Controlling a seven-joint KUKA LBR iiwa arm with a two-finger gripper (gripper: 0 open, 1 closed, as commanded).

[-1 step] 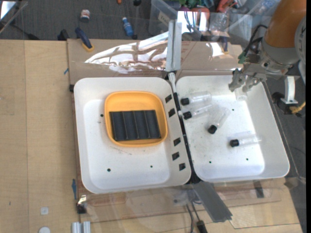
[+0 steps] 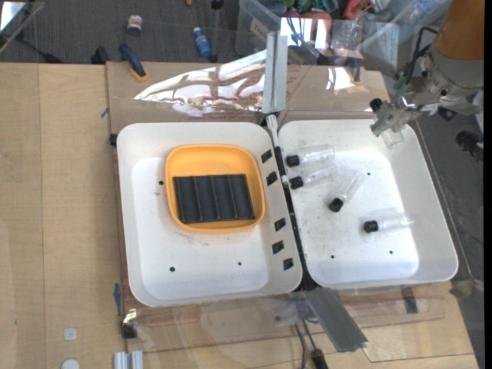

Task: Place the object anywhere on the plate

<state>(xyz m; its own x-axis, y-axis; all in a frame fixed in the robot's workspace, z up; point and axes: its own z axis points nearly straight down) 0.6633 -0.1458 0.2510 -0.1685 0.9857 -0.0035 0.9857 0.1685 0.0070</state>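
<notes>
Four clear plastic vials with black caps lie in the right bin (image 2: 430,206): one vial (image 2: 311,157) at the upper left, a second vial (image 2: 306,178) just below it, a third vial (image 2: 344,192) near the middle, and a fourth vial (image 2: 387,223) lower right. The gripper (image 2: 392,121) hangs over the bin's upper right rim, well apart from all four. The left bin (image 2: 146,252) holds an orange plate (image 2: 215,158) with a dark ribbed insert (image 2: 213,198) on it. Both white bins sit side by side on a wooden bench (image 2: 54,206). Beyond it stands a clear tub of colourful toys (image 2: 323,2). Something pale and clear sits at the gripper's tip; I cannot tell what it is, nor how the gripper is set.
</notes>
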